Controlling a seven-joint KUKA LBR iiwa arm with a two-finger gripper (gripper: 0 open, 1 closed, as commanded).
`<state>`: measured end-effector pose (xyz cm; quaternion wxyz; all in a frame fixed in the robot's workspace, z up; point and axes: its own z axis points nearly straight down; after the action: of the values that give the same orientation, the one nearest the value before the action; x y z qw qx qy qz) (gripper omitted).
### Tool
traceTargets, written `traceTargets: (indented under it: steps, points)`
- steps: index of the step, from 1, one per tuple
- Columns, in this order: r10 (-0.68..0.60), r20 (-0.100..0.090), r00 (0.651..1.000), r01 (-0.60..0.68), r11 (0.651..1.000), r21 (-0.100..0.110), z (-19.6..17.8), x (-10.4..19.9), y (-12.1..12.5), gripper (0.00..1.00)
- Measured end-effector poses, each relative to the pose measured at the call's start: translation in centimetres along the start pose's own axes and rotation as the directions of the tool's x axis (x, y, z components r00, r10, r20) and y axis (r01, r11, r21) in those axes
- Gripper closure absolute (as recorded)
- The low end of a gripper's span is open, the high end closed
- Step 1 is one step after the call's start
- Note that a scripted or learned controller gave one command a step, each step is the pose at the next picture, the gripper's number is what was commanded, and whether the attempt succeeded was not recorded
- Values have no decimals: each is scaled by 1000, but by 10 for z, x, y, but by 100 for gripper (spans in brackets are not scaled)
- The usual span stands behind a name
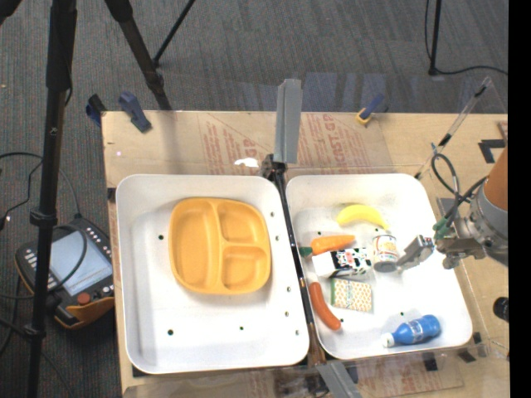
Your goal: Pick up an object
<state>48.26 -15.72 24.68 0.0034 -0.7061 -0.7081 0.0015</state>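
The pincer (pixel 421 250) sits low over the right bin (pixel 431 196), coming in from the right, its tips aimed left. Whether it is open or closed I can't tell from up here; nothing is seen gripped in it.

Just to its left, close to touching, stands the small can (pixel 385 250), by my reading the nearest candidate for the pick. It looks upright or nearly so, its round top facing up, so there is no real long axis to line up on. The move turns on a short shift left and down.

Left of the can lies the black-and-white carton (pixel 352 259), long axis roughly left to right. Above it the carrot (pixel 333 244) lies nearly level, thick end right. The banana (pixel 362 215) arcs further up, ends pointing down. Below, the green packet (pixel 352 295) lies flat, the sausage (pixel 325 305) slants down and right, and the blue bottle (pixel 414 331) lies on its side in the near corner, white cap to the left.

The yellow plate (pixel 221 246) rests in the left bin (pixel 133 322), well apart.
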Motion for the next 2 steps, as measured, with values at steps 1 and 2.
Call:
traceTargets:
  steps: [1,2]
  points:
    - [101,0,995,-101,995,0,72,12,69,0]
    - [25,0,1000,-25,1000,-3,135,2,99,0]
